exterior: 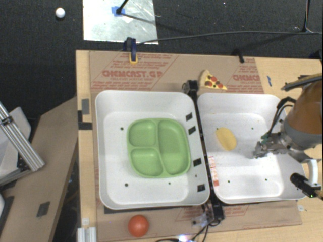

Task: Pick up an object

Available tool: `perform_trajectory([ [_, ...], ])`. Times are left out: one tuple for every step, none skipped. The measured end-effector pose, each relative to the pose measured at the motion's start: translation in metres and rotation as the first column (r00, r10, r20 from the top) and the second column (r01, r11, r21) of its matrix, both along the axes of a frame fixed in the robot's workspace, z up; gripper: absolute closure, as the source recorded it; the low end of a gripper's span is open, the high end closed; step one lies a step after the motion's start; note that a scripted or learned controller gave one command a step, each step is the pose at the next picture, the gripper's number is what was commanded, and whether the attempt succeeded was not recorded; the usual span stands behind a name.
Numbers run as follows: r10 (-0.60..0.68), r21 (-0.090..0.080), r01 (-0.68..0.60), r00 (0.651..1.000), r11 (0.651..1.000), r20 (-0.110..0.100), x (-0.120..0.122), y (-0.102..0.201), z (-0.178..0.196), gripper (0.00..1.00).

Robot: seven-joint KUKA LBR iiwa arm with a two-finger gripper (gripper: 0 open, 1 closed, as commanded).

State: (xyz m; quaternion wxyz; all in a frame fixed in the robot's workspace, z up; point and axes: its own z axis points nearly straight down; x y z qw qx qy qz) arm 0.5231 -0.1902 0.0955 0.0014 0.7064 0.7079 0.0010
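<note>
Down at the front desk edge we've got an orange ball. Behind it, the left bin holds a green divided plate. In the right bin a yellow object lies apart from the hand; can't tell its grip. Pizza slice toy sits farthest back.

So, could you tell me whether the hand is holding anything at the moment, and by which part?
Nothing is held: the hand sits low in the right white bin, apart from the yellow oval object.
</note>
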Motion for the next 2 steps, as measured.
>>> perform_trajectory([
  [0.002,-0.001,-0.002,1.0,1.0,0.004,0.002,0.004,0.064,1.0],
  [0.003,-0.003,-0.003,1.0,1.0,0.006,0.007,0.002,0.128,1.0],
])
